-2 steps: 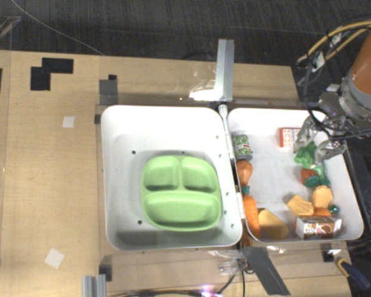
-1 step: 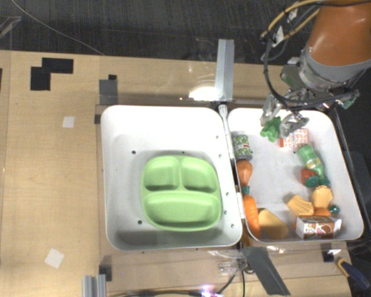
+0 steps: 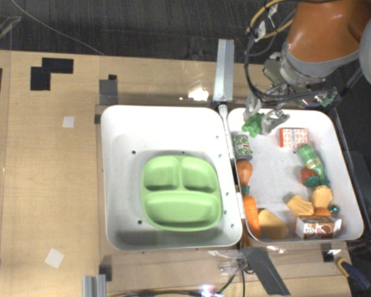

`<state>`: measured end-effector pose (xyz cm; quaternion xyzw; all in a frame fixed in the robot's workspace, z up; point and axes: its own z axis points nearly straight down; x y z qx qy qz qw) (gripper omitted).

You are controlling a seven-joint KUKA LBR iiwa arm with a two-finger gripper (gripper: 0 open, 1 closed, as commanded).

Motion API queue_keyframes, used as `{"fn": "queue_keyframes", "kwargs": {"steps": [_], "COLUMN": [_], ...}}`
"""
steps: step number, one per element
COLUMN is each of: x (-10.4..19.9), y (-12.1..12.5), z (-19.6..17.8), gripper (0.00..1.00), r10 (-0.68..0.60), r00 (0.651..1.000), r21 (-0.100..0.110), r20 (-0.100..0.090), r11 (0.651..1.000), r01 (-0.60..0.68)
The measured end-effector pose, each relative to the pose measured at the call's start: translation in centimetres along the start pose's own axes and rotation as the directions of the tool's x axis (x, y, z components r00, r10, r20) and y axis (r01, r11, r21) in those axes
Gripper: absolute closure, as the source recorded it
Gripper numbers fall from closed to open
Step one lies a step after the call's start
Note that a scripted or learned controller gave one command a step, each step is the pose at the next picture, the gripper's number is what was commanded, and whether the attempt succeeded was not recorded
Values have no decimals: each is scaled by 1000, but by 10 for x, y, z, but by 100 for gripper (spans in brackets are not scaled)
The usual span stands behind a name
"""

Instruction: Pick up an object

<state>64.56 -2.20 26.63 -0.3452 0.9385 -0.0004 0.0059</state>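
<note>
Nearest, a carton (image 3: 318, 228); farther back, a green toy (image 3: 253, 125) is pinched by the gripper (image 3: 264, 117), judged light, rigid, best held mid-body.

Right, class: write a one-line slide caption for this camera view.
Robot hand over the right bin of toy food, a green toy at its tip; green tray in the left bin.

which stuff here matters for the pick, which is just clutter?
In play: gripper; small green object at its fingertips; right bin.

Lying about: green divided tray in left bin; red-and-white box; carrots; carton.
</note>
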Motion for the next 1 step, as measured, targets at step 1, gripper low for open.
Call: {"fn": "queue_keyframes", "kwargs": {"steps": [1], "x": [-2], "y": [-1], "z": [-14], "gripper": [100], "r10": [0], "r00": [1000], "r21": [6], "r20": [11], "r11": [1000], "r01": [0]}}
